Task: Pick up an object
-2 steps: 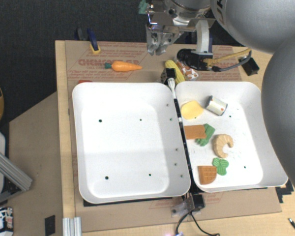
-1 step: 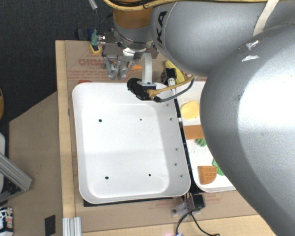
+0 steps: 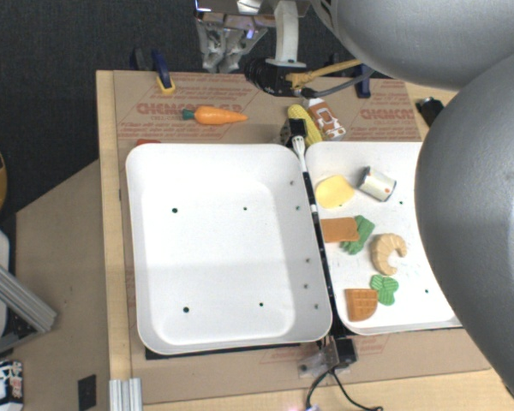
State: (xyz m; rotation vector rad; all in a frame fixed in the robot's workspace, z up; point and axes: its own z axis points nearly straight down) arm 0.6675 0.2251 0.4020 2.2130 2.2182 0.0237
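A cardboard-covered tabletop (image 3: 120, 229) carries two shallow white bins side by side, with dark floor showing beyond its left and far edges. The left bin (image 3: 227, 247) offers a broad bare floor marked by a few small dark dots. Just beyond that bin's far rim, a toy carrot (image 3: 216, 116) lies on the cardboard, and a blue clamp (image 3: 164, 73) grips the tabletop's far edge behind it. At the far corner where the two bins meet rest a corn cob (image 3: 298, 118) and a small red-and-white packet (image 3: 327, 120). The right bin (image 3: 411, 319), touching the left bin along a dark seam, holds a yellow lemon-like piece (image 3: 334, 192), a white cylinder (image 3: 378, 184), an orange slab (image 3: 339, 229), green leafy toys (image 3: 358, 236), a croissant (image 3: 388, 253) and a waffle-patterned wedge (image 3: 361, 303). The grey arm (image 3: 471, 187) covers that bin's right side. The claw (image 3: 227, 45) hangs above the tabletop's far edge, beyond the left bin; whether clenched or released cannot be told.
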